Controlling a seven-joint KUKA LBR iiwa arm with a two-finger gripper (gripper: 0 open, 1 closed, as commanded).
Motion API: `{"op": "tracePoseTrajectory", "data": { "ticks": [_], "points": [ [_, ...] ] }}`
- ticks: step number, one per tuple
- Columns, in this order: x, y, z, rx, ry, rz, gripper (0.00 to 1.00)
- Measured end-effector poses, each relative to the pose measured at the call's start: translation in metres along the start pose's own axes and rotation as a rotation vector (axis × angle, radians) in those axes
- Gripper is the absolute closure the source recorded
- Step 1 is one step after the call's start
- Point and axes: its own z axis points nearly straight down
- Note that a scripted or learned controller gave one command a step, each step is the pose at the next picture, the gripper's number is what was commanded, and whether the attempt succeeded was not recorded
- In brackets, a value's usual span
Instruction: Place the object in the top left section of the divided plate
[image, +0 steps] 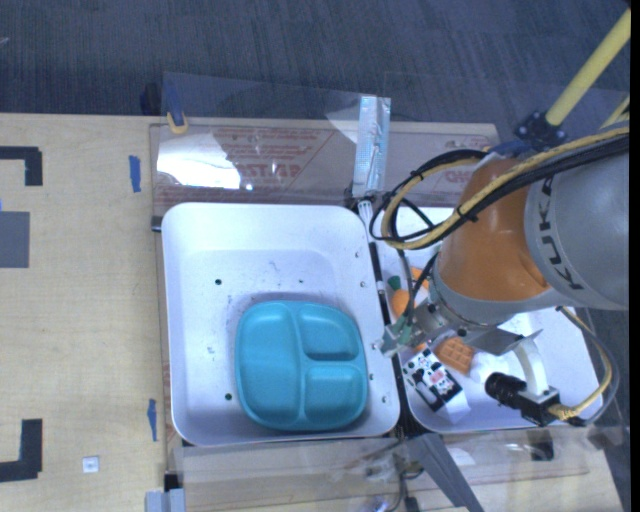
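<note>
A teal divided plate (300, 365) lies in the left white bin (195, 260), toward its front, with one large section on the left and two smaller ones on the right. All three sections look bare. My gripper (432, 378) hangs low over the left edge of the right bin (570, 345), just right of the wall between the bins. Around it lie small objects: an orange piece (398, 296), a green bit (405, 326) and an orange ridged piece (456, 352). The arm hides most of that bin.
The grey and orange arm (500, 245) with looping black and yellow cables (420, 205) covers the right bin. A clear plastic sheet (270, 150) stands behind the bins. The wooden bench (75, 300) stretches to the left.
</note>
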Motion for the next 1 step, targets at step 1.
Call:
{"op": "tracePoseTrajectory", "data": {
  "ticks": [1],
  "points": [
    [0.0019, 0.0020, -0.0267, -0.004, -0.004, -0.272, 1.00]
  ]
}}
